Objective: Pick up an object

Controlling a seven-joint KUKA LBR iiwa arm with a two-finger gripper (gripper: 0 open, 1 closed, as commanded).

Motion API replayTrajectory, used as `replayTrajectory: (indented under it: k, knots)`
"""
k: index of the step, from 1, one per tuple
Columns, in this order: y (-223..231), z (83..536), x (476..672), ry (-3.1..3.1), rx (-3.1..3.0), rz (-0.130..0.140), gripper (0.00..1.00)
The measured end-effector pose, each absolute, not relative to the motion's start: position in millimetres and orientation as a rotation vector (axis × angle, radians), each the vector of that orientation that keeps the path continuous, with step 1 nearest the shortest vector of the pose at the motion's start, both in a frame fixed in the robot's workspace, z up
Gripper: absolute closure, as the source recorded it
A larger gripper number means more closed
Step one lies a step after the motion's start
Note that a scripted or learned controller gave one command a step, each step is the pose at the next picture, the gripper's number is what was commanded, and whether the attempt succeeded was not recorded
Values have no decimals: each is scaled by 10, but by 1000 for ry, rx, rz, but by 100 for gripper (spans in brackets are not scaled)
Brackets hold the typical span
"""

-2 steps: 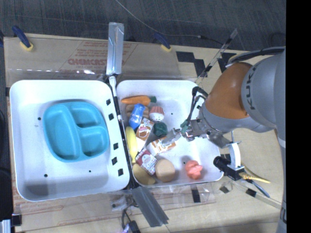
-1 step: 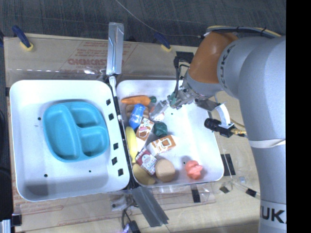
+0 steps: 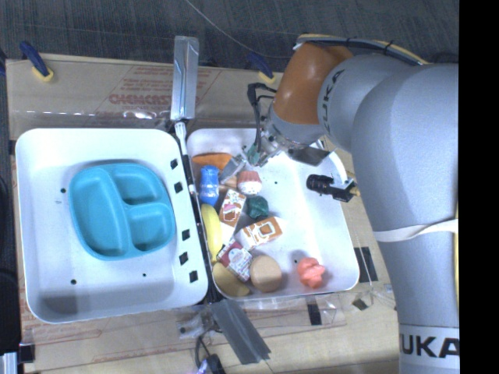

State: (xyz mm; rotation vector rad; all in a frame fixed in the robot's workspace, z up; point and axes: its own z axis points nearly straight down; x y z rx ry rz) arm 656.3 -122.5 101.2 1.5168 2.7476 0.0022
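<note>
Camera view: white bins (image 3: 47, 287) on cardboard (image 3: 93, 92)

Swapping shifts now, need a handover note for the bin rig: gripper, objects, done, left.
Gripper: low over the back left part of the right bin, beside the orange item; nothing visibly held, and its state can't be made out.
Objects: all in the right bin, mostly piled along its left side: blue bottle, banana, dark green piece, small cartons, tan bread-like piece. Pink item lies apart near the front.
Left bin: holds the blue divided tray.
Done: arm is in over the pile.
Left: grasp and lift one object.
</note>
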Motion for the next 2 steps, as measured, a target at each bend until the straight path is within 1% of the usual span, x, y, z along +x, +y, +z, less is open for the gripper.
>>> replayTrajectory:
  k: [1,2]
  knots:
    - [-1224,1126,6573,2748,1510,3,100]
    - [-1227,1124,6572,2748,1510,1,0]
